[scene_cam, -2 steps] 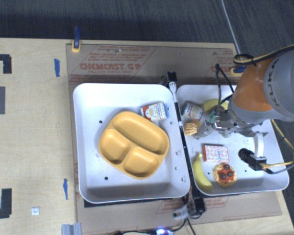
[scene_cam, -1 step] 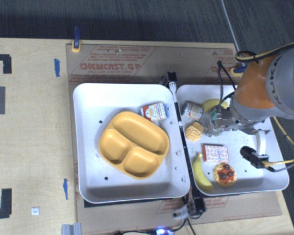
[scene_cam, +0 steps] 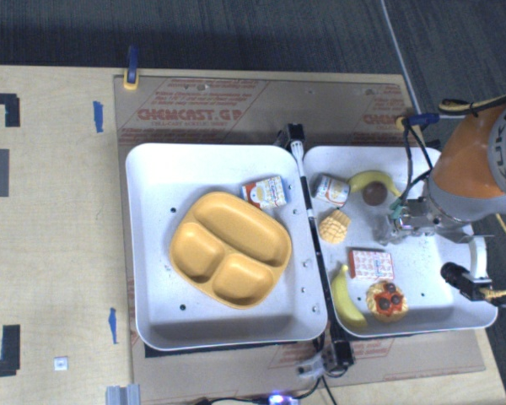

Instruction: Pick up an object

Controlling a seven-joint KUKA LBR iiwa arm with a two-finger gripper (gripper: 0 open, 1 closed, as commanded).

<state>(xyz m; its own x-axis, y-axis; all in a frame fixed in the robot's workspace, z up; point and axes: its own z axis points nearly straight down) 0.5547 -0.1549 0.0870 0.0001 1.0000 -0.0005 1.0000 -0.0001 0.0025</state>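
Pale wooden table (scene_cam: 51, 251) carries a brown cardboard sheet (scene_cam: 261, 108) with two shallow white bins side by side on it.

Left white bin (scene_cam: 152, 226): large yellow three-compartment plastic tray (scene_cam: 229, 248), set at a slant near the bin's centre. A small orange-and-white carton (scene_cam: 265, 191) lies just beside the tray's upper right edge, near the bin's right wall.

Right white bin (scene_cam: 455, 310): grey arm with orange band (scene_cam: 468, 163) reaches in from the right. The gripper (scene_cam: 402, 223) sits low over the bin's middle, right of centre; jaws point down and their state cannot be told.

Right bin contents, largest to smallest:
- yellow banana (scene_cam: 346, 298) along the lower left wall, curved
- second yellow banana (scene_cam: 371, 179) near the top, curving over a brown round object (scene_cam: 374, 194)
- red-and-white printed flat packet (scene_cam: 371, 265) at centre, left of and below the gripper
- orange round pastry-like toy with dark berries (scene_cam: 387, 300), just below the packet, beside the lower banana
- yellow corn-cob piece (scene_cam: 335, 224) near the left wall
- small white cup with printed label (scene_cam: 332, 190), upper left, lying tilted

Nothing seen between the jaws.
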